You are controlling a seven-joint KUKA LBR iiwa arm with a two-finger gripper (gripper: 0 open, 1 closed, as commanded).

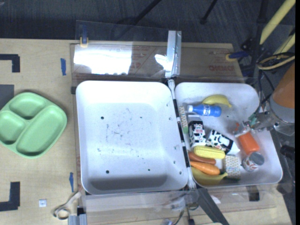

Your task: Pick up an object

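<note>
Approach step, by my reading: gripper (251, 121), state not discernible, hovers over right bin (269, 172) just above orange can (248, 142) lying near a silver can (253, 161); next move calls for a straight descent onto the can without nudging neighbours.

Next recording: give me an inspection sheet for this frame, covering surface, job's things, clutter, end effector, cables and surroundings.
Surface: wooden bench bearing two shallow white bins; left white bin shows scuff marks, right white bin holds the objects.
Job's things: yellow banana, blue plastic bottle, orange can, yellow corn cob, orange carrot, black-and-white cow-patterned toy.
Clutter: green sectioned plate on the bench, left of the bins.
End effector: near the right bin's right rim, by the orange can; finger state unclear.
Cables: dark cables at right.
Surroundings: clear plastic sheet behind the bins; dark carpet.
</note>
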